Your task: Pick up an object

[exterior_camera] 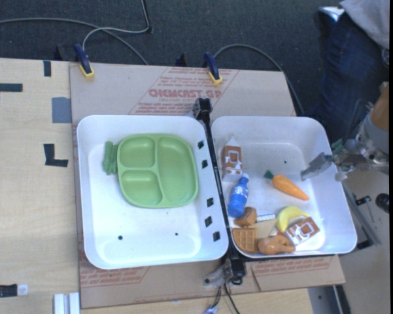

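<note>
From my seat the pincer [318,165] hangs at the right rim of the right-hand shallow white plastic bin [281,133], a grey finger jutting leftward over the rim; I cannot tell whether it is spread or pressed together, and I see nothing held in it. The nearest candidate, and the one I would go for, is the small orange toy carrot with a green stub [288,185], lying on bare bin floor just left of and below the pincer, tilted with its green end up-left and its tip down-right. To do this well I would bring the pincer over the carrot's thick middle, turn it so it closes across the narrow width rather than along the length, and descend straight, since a smooth tapered body could squirt out of a glancing pinch. It sits apart from its neighbours, which helps. Further out lie a yellow toy banana [289,216], a blue plastic bottle with a white cap [238,197], a small brown-and-white carton [231,160] and a brown waffle piece [244,240]. The left-hand white bin [95,182] holds a light green divided plastic plate [158,171], and both bins rest on the table [26,195].
</note>
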Controlling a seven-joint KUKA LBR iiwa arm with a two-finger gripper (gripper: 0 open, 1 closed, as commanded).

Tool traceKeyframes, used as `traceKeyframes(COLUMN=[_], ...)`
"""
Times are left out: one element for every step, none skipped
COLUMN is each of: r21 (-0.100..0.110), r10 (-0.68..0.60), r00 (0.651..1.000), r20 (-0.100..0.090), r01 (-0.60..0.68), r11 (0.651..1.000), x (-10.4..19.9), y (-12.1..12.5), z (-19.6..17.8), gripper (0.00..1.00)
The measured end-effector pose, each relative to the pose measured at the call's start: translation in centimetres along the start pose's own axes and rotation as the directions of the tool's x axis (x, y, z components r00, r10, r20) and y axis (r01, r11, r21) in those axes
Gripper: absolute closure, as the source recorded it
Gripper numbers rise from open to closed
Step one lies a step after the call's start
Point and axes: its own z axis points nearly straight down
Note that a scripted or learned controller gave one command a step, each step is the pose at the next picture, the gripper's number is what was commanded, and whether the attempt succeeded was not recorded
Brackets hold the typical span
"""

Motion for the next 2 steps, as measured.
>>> traceKeyframes(r21=[-0.004, -0.006], r10=[-0.001, 0.001], r00=[1.0, 1.0], r20=[0.0, 0.003], r01=[0.001, -0.001], r11=[1.0, 1.0], x=[3.41, 3.3], y=[0.74, 0.78], z=[12.42, 11.43], gripper=[0.0, 1.0])
